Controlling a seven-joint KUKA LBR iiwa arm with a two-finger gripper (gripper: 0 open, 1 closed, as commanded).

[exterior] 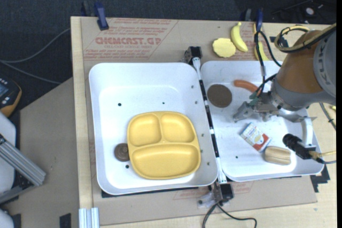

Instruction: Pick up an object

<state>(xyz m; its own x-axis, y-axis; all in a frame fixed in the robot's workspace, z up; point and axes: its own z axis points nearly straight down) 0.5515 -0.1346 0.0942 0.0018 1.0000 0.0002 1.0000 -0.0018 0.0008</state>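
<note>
In the right bin [235, 165] my gripper [244, 112] hangs low near the middle, reaching in from the right. Just up and left of it lies a brown round disc [219, 95]. An orange sausage [246, 84] rests close behind the gripper. A small white and red packet [254, 136] sits just in front of the gripper, apart from it. Further front right is a tan bread roll [277, 155]. Nothing can be made out in the gripper's hold.
The left bin [107, 93] holds a yellow divided plate [162, 144] with a small brown round piece [122, 152] at its left side. Beyond the right bin, on the bench board, lie a banana [239, 38] and a yellow lump [224, 47].
</note>
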